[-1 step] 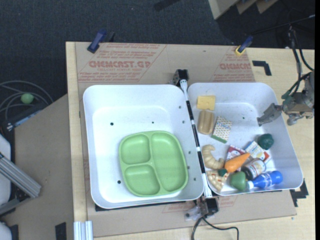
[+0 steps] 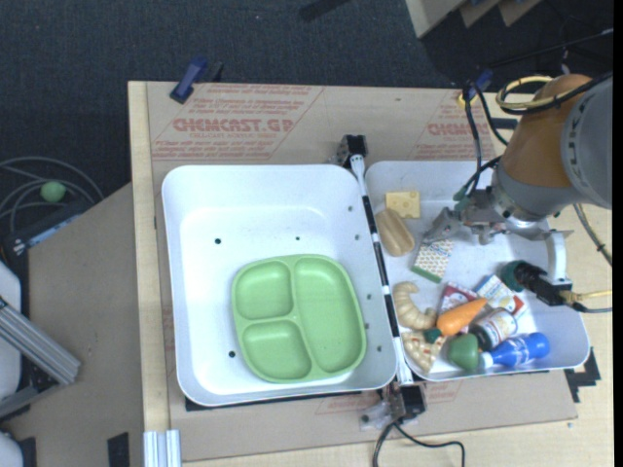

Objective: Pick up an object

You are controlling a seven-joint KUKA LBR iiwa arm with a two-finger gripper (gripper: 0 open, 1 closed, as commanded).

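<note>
Brown board covers the surface [image 2: 292,115], which carries two white bins side by side. Loose objects crowd the right bin [image 2: 428,175]: a cheese wedge [image 2: 403,203], a tan bread roll [image 2: 394,232], a speckled card [image 2: 434,257], a croissant [image 2: 413,306], a carrot [image 2: 459,316], a green pepper [image 2: 466,352] and a blue bottle [image 2: 516,349]. Above the card hangs the claw [image 2: 450,224]; whether it is spread or closed cannot be told. The left bin [image 2: 195,202] holds a green divided plate [image 2: 295,317].

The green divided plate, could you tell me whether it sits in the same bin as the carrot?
No, the green divided plate lies in the left bin, while the carrot lies in the right bin.
</note>
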